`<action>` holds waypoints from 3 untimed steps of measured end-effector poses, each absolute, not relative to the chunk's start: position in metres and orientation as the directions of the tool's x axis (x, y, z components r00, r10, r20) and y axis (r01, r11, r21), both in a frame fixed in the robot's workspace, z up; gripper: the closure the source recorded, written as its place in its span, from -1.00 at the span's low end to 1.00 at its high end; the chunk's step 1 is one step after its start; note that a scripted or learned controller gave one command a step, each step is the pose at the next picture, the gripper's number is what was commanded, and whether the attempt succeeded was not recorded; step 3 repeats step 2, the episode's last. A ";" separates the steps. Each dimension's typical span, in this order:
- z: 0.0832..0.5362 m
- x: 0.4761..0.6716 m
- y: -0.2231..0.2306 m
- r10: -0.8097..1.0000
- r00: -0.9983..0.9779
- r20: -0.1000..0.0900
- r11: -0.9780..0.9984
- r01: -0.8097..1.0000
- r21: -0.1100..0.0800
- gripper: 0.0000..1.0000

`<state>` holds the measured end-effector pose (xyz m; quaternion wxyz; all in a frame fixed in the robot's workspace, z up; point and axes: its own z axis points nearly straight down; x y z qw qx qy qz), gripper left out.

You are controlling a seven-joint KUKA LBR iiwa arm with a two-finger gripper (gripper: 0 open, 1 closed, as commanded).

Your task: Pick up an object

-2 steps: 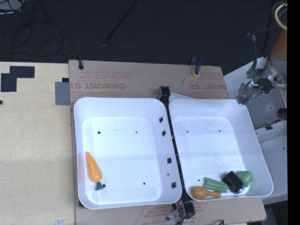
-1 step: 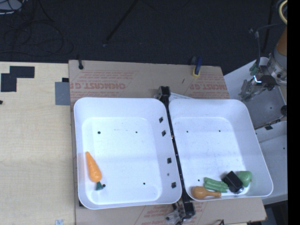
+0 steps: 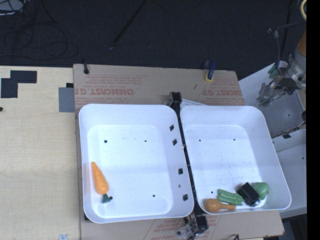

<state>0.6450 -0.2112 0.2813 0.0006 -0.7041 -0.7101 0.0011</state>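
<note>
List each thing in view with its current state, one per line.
Toy carrot: lying flat in the left bin, near its left wall.
Orange gourd-shaped toy: lying in the right bin, front corner.
Green toy vegetable: lying beside the black block.
Black block: resting tilted against the green pieces.
Gripper: raised outside the bins, holding nothing visible.

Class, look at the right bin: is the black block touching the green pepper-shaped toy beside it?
Touching. The camera view shows the black block overlapping the edge of the green toy with no gap between them.
</note>
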 end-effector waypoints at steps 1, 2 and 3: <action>0.291 0.645 -0.212 1.000 -0.010 -0.001 0.010 1.000 -0.003 1.00; 0.406 0.583 -0.216 1.000 0.005 -0.003 -0.005 1.000 0.008 1.00; 0.406 0.583 -0.216 1.000 0.005 -0.003 -0.005 1.000 0.008 1.00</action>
